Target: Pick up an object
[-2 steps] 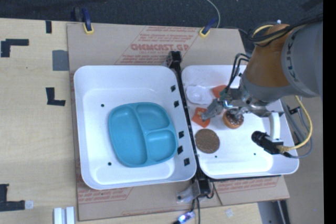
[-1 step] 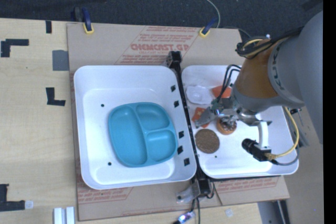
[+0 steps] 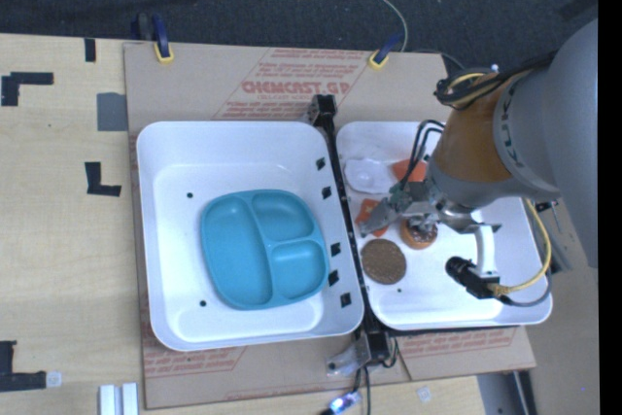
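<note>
1. The task seems to be in its early or middle part: no object is lifted, as far as the view shows. All the small things lie on the floor of the right bin (image 3: 515,301).

2. The arm (image 3: 525,131) reaches in from the right and its wrist hangs low over the right bin. The gripper (image 3: 406,209) is down among the objects, near the wall between the two bins.

3. I cannot tell the state of the claw; it is dark and partly hidden under the wrist, so I cannot say that it holds anything.

4. Several objects are candidates. A small orange piece (image 3: 370,209) lies just left of the gripper, touching it or nearly so. A brown round disc (image 3: 384,260) lies on the near side of the gripper, a little to the left. A round orange object (image 3: 421,235) lies just beside the gripper on its near-right side. A pale clear thing (image 3: 366,174) lies on the far-left side.

5. The left bin (image 3: 160,209) holds a blue divided plate (image 3: 262,246), well apart from the gripper.

6. What is left, in my judgement: to close on one object and to raise it.
</note>
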`<state>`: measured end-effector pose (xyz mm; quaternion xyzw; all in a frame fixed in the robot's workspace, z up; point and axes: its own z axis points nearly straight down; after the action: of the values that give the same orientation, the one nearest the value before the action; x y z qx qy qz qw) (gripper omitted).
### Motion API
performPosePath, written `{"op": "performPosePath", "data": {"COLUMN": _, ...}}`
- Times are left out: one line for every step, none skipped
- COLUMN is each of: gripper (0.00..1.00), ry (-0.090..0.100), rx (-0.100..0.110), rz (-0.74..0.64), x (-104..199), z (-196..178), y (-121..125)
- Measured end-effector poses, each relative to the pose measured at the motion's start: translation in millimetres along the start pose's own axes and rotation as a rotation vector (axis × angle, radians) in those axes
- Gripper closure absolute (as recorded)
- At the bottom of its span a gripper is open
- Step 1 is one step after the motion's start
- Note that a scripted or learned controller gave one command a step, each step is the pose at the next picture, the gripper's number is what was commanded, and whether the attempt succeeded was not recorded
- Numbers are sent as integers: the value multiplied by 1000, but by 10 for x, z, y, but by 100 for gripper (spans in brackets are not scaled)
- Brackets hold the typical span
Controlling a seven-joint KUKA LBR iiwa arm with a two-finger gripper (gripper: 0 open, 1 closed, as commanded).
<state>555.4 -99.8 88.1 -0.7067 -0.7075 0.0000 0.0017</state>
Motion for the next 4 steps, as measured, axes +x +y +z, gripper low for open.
{"op": "performPosePath", "data": {"gripper": 100, "ry": -17, "rx": -14, "rz": 2, "x": -73, "z": -117, "y": 27}}
{"op": "performPosePath", "data": {"gripper": 100, "ry": -2, "rx": -3, "rz": -1, "x": -104, "z": -705, "y": 84}}
{"op": "performPosePath", "data": {"gripper": 100, "ry": -2, "rx": -3, "rz": 0, "x": -110, "z": -1210, "y": -8}}
{"op": "performPosePath", "data": {"gripper": 100, "ry": -3, "rx": -3, "rz": -1, "x": -104, "z": -1680, "y": 5}}
